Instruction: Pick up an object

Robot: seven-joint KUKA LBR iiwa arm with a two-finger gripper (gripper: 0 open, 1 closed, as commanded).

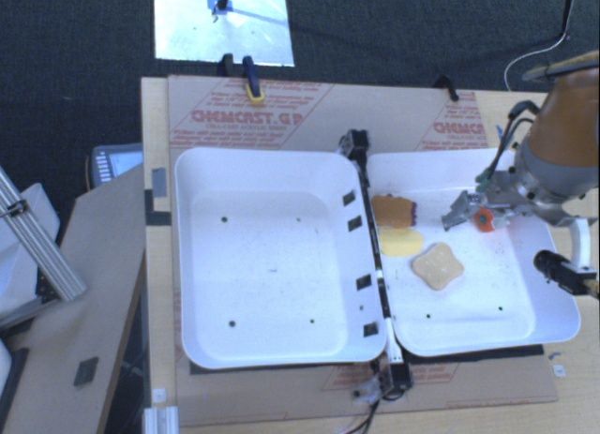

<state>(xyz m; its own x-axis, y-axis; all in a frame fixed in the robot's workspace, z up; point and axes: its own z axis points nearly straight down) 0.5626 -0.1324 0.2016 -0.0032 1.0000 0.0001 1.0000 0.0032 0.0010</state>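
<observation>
Beige and puffy, a sponge-like piece point(438, 266) lies in the right bin point(525, 329) untouched, at seven o'clock from the gripper point(461, 211), whose fingers look spread and bare, so the approach needs lowering over it.

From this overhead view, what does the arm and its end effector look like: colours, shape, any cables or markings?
The arm enters from the right: a rounded grey body with a broad orange band above the wrist. The end effector is grey metal with a small orange-red part near its tip. Thin cables loop beside the wrist, and a black cylindrical fitting sticks out lower down. No lettering is legible on it.
</observation>
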